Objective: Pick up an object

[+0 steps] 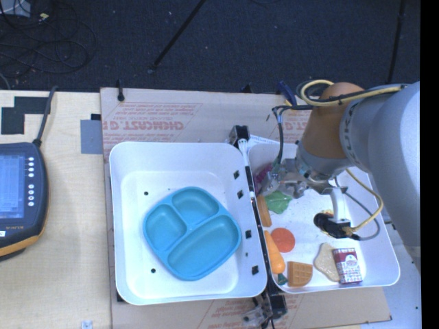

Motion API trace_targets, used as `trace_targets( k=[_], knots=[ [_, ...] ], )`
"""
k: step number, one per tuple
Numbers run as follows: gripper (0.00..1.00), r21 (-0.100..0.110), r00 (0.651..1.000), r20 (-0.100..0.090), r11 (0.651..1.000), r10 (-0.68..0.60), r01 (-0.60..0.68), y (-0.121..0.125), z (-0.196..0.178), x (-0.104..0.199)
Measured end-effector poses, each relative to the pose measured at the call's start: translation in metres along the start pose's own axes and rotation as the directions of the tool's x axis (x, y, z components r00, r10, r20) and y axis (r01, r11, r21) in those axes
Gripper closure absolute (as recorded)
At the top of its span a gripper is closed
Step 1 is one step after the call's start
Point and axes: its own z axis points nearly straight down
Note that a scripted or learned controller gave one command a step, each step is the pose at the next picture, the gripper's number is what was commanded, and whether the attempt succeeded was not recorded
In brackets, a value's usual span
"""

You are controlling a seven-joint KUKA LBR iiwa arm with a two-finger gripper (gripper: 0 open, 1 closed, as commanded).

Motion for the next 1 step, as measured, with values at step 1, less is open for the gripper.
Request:
trace_targets(
  k=[1],
  knots=[
    [0.0,0.003,1.0,-0.002,1.0,-0.003,0.003,0.0264,0.0008,-0.0002]
  ],
)
